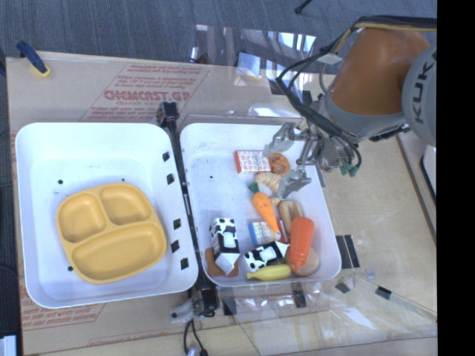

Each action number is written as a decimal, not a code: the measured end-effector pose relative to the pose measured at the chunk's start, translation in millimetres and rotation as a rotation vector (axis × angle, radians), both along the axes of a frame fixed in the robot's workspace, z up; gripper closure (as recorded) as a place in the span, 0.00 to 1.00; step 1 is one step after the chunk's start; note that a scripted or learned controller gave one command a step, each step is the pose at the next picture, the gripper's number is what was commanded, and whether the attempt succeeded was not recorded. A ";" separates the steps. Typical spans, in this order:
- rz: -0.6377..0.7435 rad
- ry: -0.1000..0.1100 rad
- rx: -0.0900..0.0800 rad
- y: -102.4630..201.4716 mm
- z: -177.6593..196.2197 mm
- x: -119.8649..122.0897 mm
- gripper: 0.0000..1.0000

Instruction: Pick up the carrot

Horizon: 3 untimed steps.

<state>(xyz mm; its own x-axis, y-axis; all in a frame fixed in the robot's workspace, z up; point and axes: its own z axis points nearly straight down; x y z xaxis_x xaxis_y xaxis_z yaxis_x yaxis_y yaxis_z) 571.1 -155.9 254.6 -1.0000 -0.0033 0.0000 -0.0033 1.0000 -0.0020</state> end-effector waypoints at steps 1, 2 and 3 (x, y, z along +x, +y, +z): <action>-0.108 -0.001 0.002 0.8 -163.4 8.2 0.00; -0.099 -0.003 0.001 3.1 -152.6 9.6 1.00; -0.312 -0.002 0.002 18.6 -98.1 -19.9 1.00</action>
